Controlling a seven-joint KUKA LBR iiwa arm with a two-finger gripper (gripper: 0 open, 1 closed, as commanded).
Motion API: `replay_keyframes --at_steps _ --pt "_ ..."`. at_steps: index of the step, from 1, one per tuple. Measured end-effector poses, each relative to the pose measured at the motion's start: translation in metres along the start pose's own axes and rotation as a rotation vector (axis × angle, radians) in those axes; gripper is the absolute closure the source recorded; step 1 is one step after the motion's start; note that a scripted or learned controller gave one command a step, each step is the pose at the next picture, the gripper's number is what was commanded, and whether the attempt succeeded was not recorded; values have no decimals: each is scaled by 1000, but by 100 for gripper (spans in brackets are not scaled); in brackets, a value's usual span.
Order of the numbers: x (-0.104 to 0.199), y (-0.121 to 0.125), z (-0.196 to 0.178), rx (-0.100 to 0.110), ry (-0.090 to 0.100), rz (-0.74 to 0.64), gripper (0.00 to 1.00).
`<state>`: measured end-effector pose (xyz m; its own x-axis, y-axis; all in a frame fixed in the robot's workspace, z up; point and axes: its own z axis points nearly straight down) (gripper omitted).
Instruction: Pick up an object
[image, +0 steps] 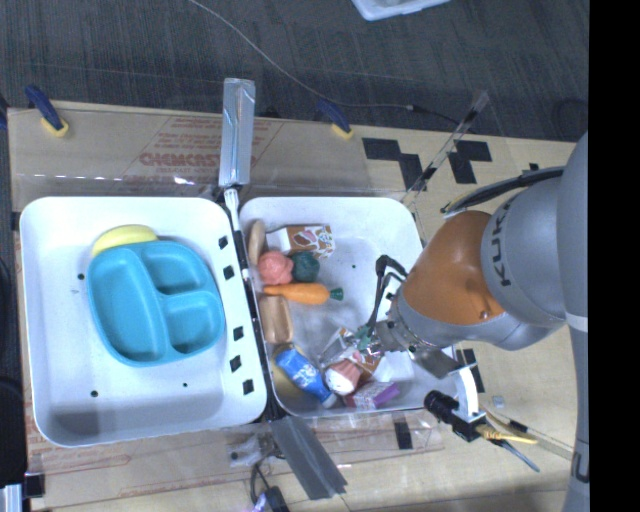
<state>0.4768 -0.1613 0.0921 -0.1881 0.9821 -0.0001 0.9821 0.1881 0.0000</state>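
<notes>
My gripper (362, 343) is down in the lower right part of the right bin (398, 226), right over a crinkled clear wrapper and a red and white can (343, 378). Beside them lies a blue can (299, 372). Further left and up in the same bin are an orange carrot (297, 293), a pink ball (275, 268), a dark green piece (305, 267), a small printed box (310, 239) and a brown bun (277, 320). The wrist hides what sits directly under the gripper.
The left bin (58, 400) holds a blue divided tray (155, 303) with a yellow object (125, 237) tucked behind its top edge. A ridge with black clips separates the bins. The grey and orange arm covers the right bin's right side.
</notes>
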Motion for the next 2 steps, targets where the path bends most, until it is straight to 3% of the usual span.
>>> replay_keyframes --at_steps 1,2 --pt "0 3 -12 -5 -2 -7 100" --pt "49 23 -131 -4 0 13 100"
